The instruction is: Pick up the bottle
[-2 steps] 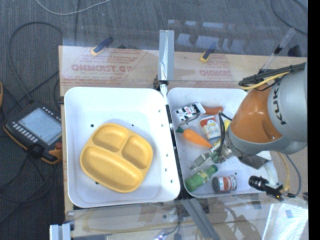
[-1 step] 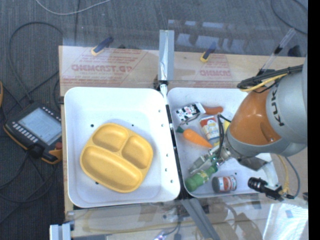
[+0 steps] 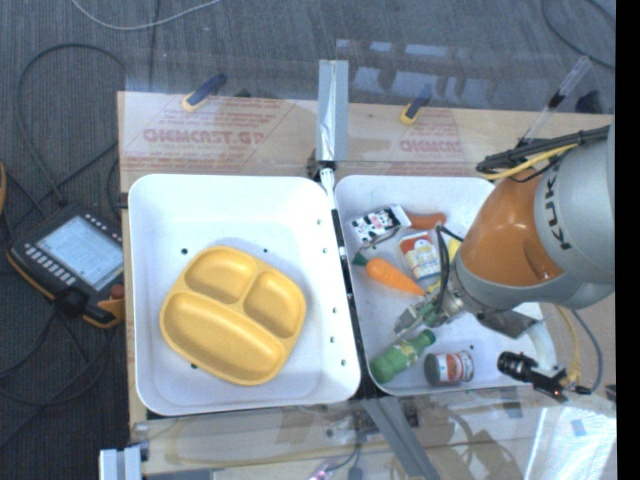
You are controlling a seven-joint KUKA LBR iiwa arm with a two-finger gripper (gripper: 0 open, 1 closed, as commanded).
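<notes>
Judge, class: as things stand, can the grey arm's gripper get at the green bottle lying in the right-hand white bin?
Probably yes. The gripper hangs just above the green bottle, whose upper side is uncovered. The orange carrot and small red-labelled can lie close but apart from it.

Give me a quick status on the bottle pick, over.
Pincer low in right bin, just above green bottle. Bottle lying on its side, not gripped. Carrot and small can close by.
</notes>
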